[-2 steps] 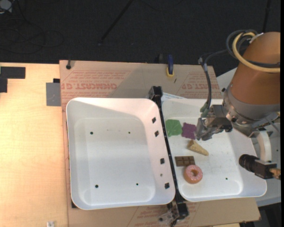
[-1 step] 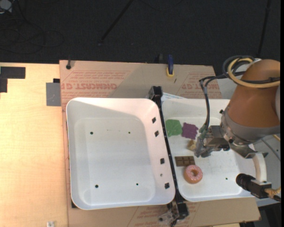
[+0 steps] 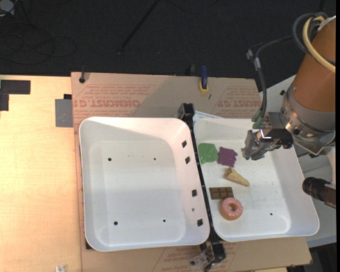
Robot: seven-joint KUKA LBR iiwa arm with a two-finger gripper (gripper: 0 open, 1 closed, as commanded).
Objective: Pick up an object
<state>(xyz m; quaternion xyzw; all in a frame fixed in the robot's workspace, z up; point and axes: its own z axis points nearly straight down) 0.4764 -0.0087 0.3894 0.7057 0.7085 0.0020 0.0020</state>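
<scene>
The gripper is seen above the right bin, beside the purple piece; whether its jaws are open cannot be told.

Gripper over the right bin
A green piece, purple piece, cone, brown bar and pink doughnut lie along that bin's left side.
</scene>
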